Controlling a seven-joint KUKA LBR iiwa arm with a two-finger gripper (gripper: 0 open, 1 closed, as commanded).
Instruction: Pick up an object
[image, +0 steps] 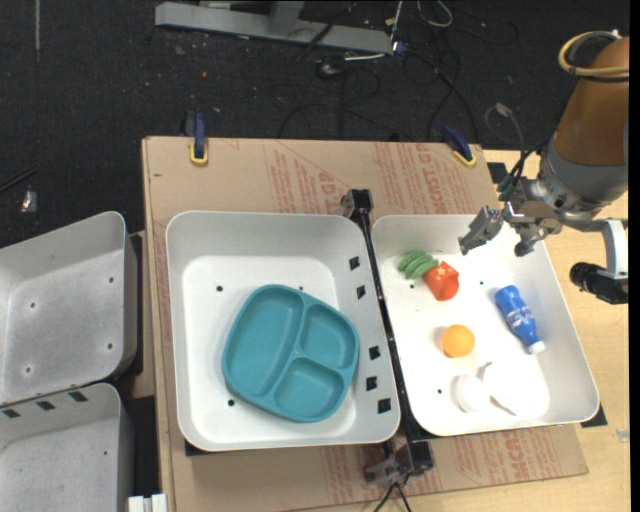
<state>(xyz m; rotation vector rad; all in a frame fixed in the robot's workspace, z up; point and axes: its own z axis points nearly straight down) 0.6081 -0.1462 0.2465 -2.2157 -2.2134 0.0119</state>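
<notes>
Jaws spread, grasping nothing, above right bin (570, 375) far rim; carrot (437, 276) near, bottle (519, 317) apart.

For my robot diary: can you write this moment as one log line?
pincer open, above right bin | holding nothing | nearest: red pepper

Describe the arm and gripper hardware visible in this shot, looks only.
The arm is a fat rounded body, orange-brown up top with a pale ring at its upper edge, then grey metal below. The gripper is dark grey metal with two slim dark jaws and thin cables along the wrist.
</notes>
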